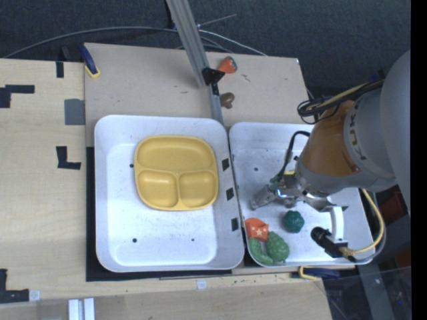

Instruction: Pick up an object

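A flat, light brown wooden bench [153,79] is holding two shallow white plastic bins. The left white bin [110,245] and the right white bin [257,142] are sitting side by side, touching. Small black tape strips [65,157] are sticking to the wood, and maybe a grey patch [74,111].

Two white bins [113,179], one yellow divided plate [177,172], one teal ball [293,221], one green toy [273,248], one orange block [257,229]

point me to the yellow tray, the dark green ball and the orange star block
yellow tray [177,172]: camera view, centre divider ridge.
dark green ball [293,221]: camera view, top of ball.
orange star block [257,229]: camera view, top face by the star.
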